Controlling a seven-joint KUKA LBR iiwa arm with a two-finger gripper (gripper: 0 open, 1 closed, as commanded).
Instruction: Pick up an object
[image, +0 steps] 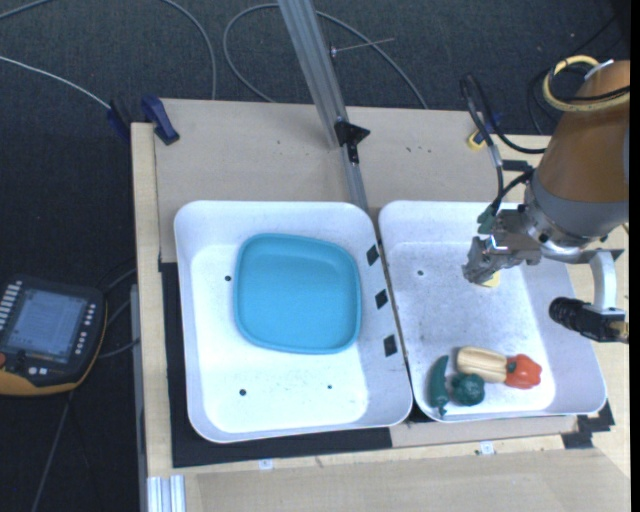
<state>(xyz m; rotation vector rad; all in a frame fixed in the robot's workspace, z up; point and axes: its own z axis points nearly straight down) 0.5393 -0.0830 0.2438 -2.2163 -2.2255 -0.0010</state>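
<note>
Far left, off the desk (250, 140), a pendant controller (45, 335) lies on the dark floor w/ cables, prob. parked there out of the arm's way. On the desk the left bin (200, 400) carries a blue plate (298, 292), lying flat near the bin's middle; looks like a drop spot or just spare stock. A metal rail (320, 75) runs down at a slant toward the seam btwn the bins.

Right bin (440, 230): three toys bunched at the near edge, a dark green piece (440, 383) and a green round one (468, 390) touching, a tan roll (482, 362) just above them, a red pepper (523, 372) at its right end (likely slid there along the bin's slope). Further back, a small pale yellow object (489, 281) sits right under the gripper (484, 262), mostly hidden by it.

Gripper is low over the bin floor, on or nearly on that yellow object; can't tell how far apart its tips are, or whether it has hold of anything. Toy cluster lies well apart, nearer the camera and a bit right
</note>
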